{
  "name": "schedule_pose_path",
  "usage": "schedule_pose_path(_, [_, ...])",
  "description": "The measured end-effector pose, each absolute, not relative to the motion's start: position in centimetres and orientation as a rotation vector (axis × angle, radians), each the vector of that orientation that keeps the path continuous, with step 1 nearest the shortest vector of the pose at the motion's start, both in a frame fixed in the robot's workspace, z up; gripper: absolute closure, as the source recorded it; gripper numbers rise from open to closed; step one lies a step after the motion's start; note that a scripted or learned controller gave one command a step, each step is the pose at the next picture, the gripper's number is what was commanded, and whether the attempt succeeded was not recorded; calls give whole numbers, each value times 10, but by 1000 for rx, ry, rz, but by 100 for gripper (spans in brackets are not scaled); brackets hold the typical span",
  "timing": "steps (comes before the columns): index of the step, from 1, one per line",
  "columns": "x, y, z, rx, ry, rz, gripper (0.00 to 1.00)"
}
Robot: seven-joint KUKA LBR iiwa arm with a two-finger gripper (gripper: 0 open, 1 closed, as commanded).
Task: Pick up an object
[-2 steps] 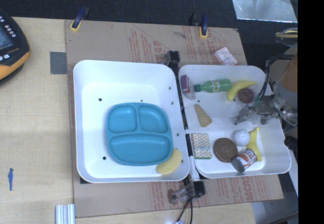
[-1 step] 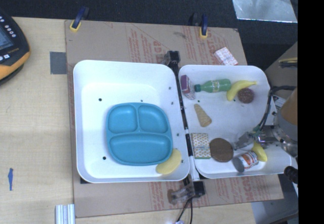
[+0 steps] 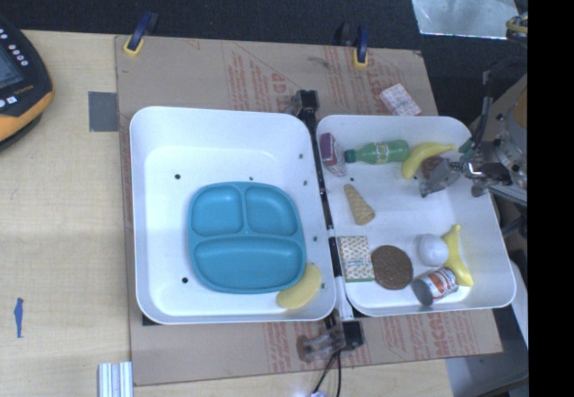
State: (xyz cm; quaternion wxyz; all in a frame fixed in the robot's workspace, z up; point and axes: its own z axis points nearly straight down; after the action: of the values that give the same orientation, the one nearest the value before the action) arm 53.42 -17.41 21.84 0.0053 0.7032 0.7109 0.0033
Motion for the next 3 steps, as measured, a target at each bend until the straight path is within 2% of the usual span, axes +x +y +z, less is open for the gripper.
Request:
schedule_pose_path(1, [473, -151, 184, 2225, 2233, -8, 0])
schedule_pose_path(2, [498, -106, 89, 2216, 2233, -1, 0])
schedule_pose_path(3, [583, -161, 166, 2207, 2218, 6, 0])
